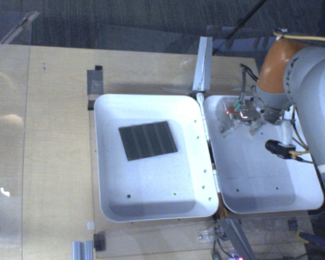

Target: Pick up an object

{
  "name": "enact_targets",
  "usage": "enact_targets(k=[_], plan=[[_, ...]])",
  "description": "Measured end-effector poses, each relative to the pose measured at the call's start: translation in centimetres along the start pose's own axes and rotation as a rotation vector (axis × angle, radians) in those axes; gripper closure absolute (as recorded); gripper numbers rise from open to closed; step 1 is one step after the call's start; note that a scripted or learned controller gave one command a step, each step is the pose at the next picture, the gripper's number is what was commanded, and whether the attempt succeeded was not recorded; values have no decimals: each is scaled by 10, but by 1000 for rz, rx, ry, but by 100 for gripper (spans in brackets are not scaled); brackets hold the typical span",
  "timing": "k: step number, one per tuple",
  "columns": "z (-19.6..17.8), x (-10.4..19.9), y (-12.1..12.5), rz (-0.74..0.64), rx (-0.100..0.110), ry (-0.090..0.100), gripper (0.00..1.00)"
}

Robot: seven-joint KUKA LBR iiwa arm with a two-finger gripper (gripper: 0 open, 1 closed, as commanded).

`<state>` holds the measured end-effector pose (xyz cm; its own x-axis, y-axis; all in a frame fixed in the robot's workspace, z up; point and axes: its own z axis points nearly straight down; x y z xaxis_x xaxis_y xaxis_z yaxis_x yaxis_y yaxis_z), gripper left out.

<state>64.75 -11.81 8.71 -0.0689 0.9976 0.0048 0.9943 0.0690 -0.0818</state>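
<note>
The dark ribbed pad [148, 140] lies flat in the left bin [111, 196], left of centre in the frame. It looks light, thin and bendable, so an edge is probably the best grip. The gripper [239, 115] hangs over the right bin [309, 199].

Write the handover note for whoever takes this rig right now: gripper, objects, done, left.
Gripper: low over the far left corner of the right bin; finger state unreadable.
Objects: dark ribbed pad lies flat in the left bin. A small, blurred object with a reddish tint sits at the gripper's tip.
Done: no lift visible.
Left: secure an object and raise it.
</note>
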Motion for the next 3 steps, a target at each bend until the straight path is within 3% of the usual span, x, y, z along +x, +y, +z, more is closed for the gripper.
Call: enact_targets(k=[1, 2, 3], plan=[[-58, -13, 4, -53, -35, 0, 0], [-126, -72, 4, 57, -86, -5, 0], [-21, 23, -14, 230, -80, 5, 0]])
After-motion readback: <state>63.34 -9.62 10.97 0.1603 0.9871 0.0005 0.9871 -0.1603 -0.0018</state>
